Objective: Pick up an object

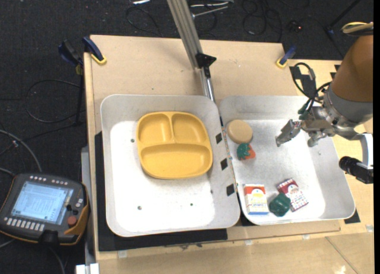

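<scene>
Hand (pixel 301 136) hovers over the right bin (pixel 332 166), its two fingers spread apart with nothing between them. Below it in that bin lie a tan round object (pixel 240 131), a small green and orange toy (pixel 245 151), a white carton (pixel 255 200), a green lump (pixel 279 205) and a red packet (pixel 293 192). A yellow divided tray (pixel 174 145) sits in the left bin (pixel 119 166)

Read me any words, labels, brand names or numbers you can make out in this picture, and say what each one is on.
No text can be read here.
Small white and red box: printed front, too small and blurred.
Red patterned packet: print too blurred.
Handheld controller: its lit screen shows content, too small.
Yellow divided plate, tan round block and gripper: no markings seen.
</scene>
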